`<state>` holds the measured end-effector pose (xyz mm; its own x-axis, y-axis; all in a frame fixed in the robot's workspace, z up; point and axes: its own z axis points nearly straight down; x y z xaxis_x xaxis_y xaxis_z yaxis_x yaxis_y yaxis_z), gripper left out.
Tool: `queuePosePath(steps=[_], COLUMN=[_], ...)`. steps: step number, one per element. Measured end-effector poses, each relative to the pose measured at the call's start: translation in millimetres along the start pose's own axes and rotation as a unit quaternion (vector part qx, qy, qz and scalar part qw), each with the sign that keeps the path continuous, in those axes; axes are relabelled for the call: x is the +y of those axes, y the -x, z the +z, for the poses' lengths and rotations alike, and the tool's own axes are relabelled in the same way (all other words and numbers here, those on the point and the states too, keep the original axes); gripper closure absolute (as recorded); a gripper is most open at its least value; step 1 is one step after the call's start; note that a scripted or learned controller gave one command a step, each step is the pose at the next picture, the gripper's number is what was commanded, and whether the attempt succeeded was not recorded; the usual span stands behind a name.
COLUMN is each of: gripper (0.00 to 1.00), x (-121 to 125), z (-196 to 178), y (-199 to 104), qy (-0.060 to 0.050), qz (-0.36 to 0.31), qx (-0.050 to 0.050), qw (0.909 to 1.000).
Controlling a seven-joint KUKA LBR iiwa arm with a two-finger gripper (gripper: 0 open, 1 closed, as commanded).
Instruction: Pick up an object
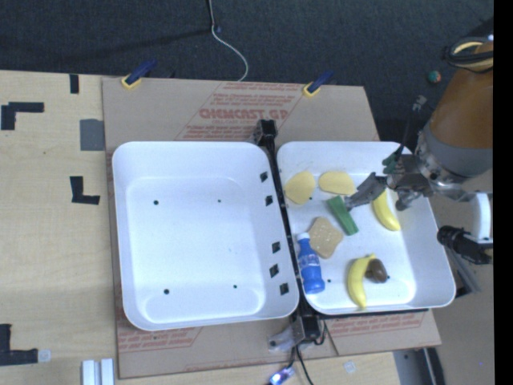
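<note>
My gripper [386,194] hangs over the right bin [425,295], near its right side. Its two dark fingers are spread open, one pointing left [362,192] and one at the right [410,196]. A small yellow banana [387,213] lies in the bin, its upper end between the fingers. I cannot tell whether they touch it. Also in this bin are a green block [343,215], a tan bread-like slice [325,236], a blue bottle [310,268], two pale yellow pieces [300,187] [336,183], and a second banana [356,280] with a brown lump [376,272] beside it.
The left bin [192,231] adjoins the right one along a black-clipped divider [276,215]. Both stand on a cardboard sheet [232,111] on the bench. The arm's grey and orange body [465,127] looms over the right bin's far right edge.
</note>
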<state>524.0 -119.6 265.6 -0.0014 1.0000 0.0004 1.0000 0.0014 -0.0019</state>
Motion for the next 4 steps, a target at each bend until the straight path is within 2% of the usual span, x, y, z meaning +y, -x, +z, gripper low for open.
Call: queuePosePath(steps=[1,2,3,4], gripper=[0.0,0.0,0.0,0.0], x=[-44.0,56.6,123.8,145.7], z=[106.7,185.7,180.7,181.2], y=[23.6,14.4,32.4,-25.3], qy=[-0.006,0.001,0.003,0.001], qz=[0.002,-0.002,-0.001,-0.003], qx=[0.001,0.0,-0.001,0.0], qw=[1.0,1.0,1.0,1.0])
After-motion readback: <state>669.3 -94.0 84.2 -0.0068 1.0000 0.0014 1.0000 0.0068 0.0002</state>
